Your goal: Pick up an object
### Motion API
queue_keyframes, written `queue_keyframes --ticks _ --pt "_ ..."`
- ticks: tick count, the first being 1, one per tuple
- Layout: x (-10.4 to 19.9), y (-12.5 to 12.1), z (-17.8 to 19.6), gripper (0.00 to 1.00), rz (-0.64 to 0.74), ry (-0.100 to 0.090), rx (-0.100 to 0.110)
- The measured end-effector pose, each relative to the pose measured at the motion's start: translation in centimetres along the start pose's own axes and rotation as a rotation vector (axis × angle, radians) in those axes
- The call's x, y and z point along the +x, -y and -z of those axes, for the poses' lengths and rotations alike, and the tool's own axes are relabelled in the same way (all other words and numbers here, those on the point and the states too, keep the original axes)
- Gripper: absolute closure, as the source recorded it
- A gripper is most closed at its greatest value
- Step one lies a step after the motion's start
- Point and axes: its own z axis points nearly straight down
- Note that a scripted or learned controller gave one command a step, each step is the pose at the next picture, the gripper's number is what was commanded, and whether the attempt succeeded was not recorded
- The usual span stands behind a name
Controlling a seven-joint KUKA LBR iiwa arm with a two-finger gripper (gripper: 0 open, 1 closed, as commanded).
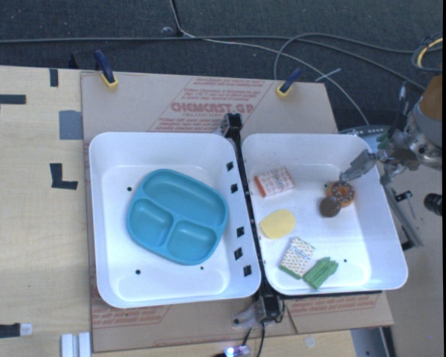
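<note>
Wooden tabletop with two white bins, and the hand [357, 167] sits at the right bin's [372, 270] far right edge just above a brown donut-ish toy [337, 198], can't tell its state, nothing lifted, so the pickup looks barely started.

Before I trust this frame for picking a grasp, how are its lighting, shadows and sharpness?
Camera view: lighting is even and soft, with no harsh glare on the white bins; the blue plate casts a faint shadow; the small items look slightly soft; the tool near the donut is blurred.
</note>
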Motion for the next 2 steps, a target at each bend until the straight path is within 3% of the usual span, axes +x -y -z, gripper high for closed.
queue_keyframes --ticks 1,2 --pt "0.0 -0.3 0.7 0.00 0.003 0.003 -0.012" --pt "0.9 0.4 -4.7 0.00 0.004 0.001 -0.006"
